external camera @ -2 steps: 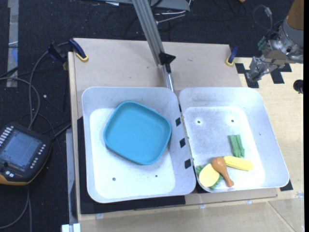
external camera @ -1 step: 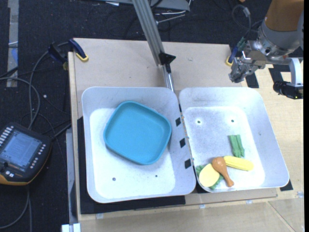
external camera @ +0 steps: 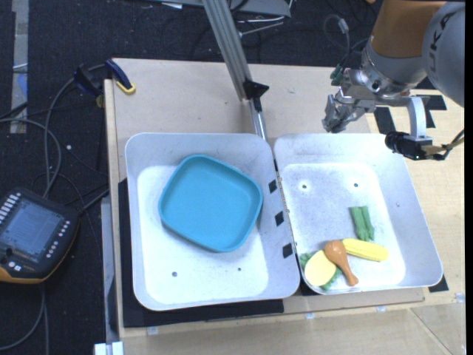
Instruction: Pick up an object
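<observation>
Looking down on the bench [external camera: 185,102], you see the gripper [external camera: 338,117] hanging over the far edge of the right bin [external camera: 414,205], near that bin's far left corner, well apart from everything lying in it. Nothing sits between its fingers, and from this angle you cannot tell whether they are spread or pressed together: the dark metal parts blur into one clump. The arm [external camera: 414,28] comes in from the upper right, its orange band above the grey wrist.

Your candidates for picking all lie in the near part of the right bin. A green bean-like piece [external camera: 361,222] lies toward the middle, pointing roughly from far to near. Just beside its near end a yellow corn cob [external camera: 366,251] lies crosswise. An orange wooden-looking spoon [external camera: 341,259] lies just left of the corn, its bowl toward the far side and its handle running toward the near edge. A round yellow slice [external camera: 319,269] sits by the near left corner, touching or overlapping the spoon, with a bit of green leafy stuff [external camera: 304,259] showing at its rim.

In the left bin [external camera: 140,198] you have a blue square plate [external camera: 211,203], turned at an angle and sitting right of the centre.

On the bench's far left corner a clamp with a yellow tip [external camera: 118,76] rests, and a slanted metal pole [external camera: 230,43] runs down to the gap between the bins.
</observation>
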Available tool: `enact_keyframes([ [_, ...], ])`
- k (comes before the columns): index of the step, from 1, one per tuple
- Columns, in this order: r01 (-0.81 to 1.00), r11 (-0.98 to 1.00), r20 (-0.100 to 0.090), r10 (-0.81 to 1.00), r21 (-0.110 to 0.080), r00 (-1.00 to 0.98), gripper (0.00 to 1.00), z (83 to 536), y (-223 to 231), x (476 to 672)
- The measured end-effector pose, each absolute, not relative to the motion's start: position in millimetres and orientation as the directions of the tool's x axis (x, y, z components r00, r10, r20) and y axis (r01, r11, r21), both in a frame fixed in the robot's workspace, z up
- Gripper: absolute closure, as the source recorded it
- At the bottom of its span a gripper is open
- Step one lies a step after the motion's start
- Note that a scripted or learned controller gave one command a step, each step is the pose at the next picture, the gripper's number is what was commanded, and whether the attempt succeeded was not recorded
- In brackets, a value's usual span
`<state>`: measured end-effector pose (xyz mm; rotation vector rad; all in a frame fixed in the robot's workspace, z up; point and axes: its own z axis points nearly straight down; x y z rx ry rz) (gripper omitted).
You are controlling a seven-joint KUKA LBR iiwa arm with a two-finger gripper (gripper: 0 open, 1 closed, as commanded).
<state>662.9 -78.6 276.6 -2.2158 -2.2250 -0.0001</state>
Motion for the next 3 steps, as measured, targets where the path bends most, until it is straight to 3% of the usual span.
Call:
enact_keyframes([
  [3,1.000,0.005,0.001,1.000,-0.001,-0.005,1.00,232.5,86.8,622.9],
])
